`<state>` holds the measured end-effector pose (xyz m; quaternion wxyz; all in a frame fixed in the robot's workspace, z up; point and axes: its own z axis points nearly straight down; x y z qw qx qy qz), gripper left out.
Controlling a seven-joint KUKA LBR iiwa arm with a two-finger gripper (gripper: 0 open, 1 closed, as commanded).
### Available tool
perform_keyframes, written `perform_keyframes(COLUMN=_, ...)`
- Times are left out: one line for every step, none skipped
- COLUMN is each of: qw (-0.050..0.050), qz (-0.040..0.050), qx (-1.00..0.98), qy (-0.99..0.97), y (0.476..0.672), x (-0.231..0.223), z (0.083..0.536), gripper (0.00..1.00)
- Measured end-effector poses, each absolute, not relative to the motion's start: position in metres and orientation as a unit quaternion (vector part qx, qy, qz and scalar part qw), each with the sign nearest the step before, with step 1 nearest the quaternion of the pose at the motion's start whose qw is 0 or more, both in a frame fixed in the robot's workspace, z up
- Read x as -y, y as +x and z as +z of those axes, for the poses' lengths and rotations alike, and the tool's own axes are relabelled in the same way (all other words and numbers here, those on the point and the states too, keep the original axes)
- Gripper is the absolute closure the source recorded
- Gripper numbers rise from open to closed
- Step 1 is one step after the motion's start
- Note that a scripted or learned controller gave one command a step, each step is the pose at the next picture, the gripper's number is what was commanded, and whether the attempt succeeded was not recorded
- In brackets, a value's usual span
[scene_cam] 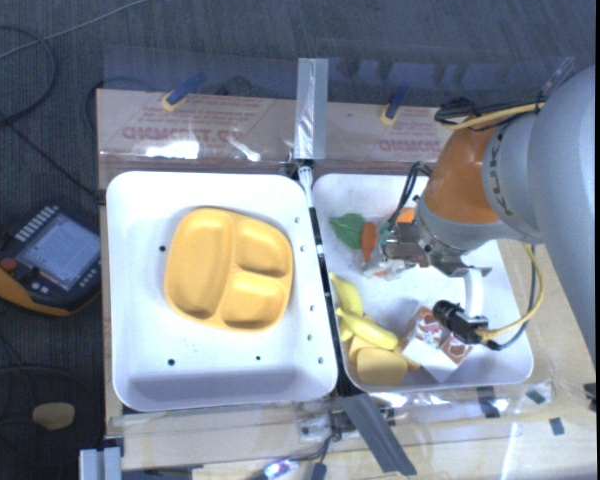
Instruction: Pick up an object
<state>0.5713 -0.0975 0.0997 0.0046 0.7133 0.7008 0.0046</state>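
Orange toy (369,236) lies at twelve o'clock in the right bin (515,363), beside my gripper (392,250); its grasp I cannot tell. I'd descend straight, centred.

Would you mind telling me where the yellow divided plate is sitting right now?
The yellow divided plate lies in the middle of the left bin in the camera view, across the central divider from the banana in the right bin.

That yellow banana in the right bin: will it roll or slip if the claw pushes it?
The banana looks curved and smooth, so it would likely pivot rather than roll. It lies against the yellow block, which may stop it sliding.
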Motion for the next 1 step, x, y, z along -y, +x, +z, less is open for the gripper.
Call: perform_keyframes(qw=0.0, qz=-0.0021, qx=-0.643, qy=0.766, y=0.6075, x=0.0451, z=0.1829, gripper=1.0)
